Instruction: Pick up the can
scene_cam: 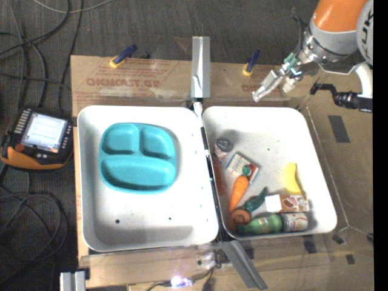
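Hovering gripper [265, 92] at upper right of frame, above right bin [315, 156] far rim; we cannot tell finger state. We are seeing can [295, 221] lying on side at lower right, wedged beside green bottle [262, 225], awkward to reach.

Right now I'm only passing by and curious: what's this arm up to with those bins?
The arm's claw hangs above the back rim of the right bin, holding nothing. The can it is after lies on its side at that bin's front edge, beside a green bottle, with a carrot and other toy food nearby. The left bin holds a blue divided tray.
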`<action>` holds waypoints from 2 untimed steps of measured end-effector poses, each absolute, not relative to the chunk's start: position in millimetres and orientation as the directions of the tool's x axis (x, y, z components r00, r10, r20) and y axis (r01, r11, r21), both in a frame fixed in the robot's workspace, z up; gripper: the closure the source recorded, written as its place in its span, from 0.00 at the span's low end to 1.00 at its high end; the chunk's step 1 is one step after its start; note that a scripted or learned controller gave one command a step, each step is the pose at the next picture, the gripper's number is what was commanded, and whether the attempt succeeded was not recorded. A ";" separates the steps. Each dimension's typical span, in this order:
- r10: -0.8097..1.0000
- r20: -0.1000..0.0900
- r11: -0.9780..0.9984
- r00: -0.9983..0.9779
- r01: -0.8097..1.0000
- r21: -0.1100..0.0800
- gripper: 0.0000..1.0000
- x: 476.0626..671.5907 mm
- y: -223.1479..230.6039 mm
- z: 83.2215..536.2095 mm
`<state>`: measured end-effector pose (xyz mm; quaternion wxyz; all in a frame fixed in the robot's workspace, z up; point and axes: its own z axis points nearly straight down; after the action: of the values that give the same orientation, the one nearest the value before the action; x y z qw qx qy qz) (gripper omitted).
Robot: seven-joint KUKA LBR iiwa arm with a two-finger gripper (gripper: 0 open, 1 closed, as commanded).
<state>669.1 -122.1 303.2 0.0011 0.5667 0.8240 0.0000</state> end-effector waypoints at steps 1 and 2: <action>0.941 -0.003 0.337 -0.337 0.941 -0.003 0.00 667.8 -136.5 131.1; 0.990 -0.004 0.144 -0.144 0.990 0.007 0.00 665.3 -102.0 89.5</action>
<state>665.3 -102.0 89.5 0.0035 0.6544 0.7561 0.0013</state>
